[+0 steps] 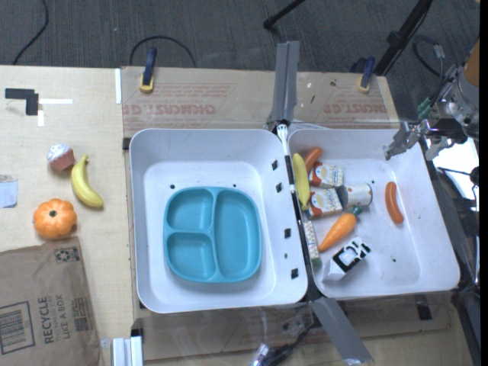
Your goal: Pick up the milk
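The milk (349, 256) is a small black-and-white carton lying tilted near the front of the right bin (427, 269), just below a carrot (337, 231). My gripper (409, 149) hangs over the bin's far right corner, well away from the milk toward the back right. It is open and nothing sits between its fingers.
Also in the right bin are a banana (301, 180) along the left wall, two small bottles (339, 199), a reddish piece (313, 157) and a sausage (393, 202). The left bin (149, 227) holds a blue divided plate (213, 235). A pumpkin (55, 219), another banana (85, 183) and a cupcake (60, 157) lie on the bench at left.
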{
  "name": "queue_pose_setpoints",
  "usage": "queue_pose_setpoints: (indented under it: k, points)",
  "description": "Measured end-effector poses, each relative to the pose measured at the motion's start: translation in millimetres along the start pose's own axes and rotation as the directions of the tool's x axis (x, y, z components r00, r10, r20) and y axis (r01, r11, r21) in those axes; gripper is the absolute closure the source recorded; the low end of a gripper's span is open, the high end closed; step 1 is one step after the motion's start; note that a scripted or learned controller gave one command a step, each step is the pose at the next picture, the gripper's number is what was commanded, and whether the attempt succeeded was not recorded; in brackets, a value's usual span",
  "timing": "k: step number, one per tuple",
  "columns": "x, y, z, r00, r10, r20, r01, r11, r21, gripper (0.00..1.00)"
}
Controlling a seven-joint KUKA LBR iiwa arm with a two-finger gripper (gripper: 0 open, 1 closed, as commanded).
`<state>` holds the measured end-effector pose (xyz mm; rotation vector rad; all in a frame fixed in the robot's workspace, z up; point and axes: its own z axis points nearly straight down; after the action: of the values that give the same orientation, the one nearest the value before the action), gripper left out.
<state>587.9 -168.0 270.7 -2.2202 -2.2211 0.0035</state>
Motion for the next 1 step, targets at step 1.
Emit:
queue_pose_setpoints:
  k: [1]
  points:
    - [70.0, -25.2, 95.6, 0.998, -0.056, 0.0, 0.056, 0.998, 0.001, 0.0]
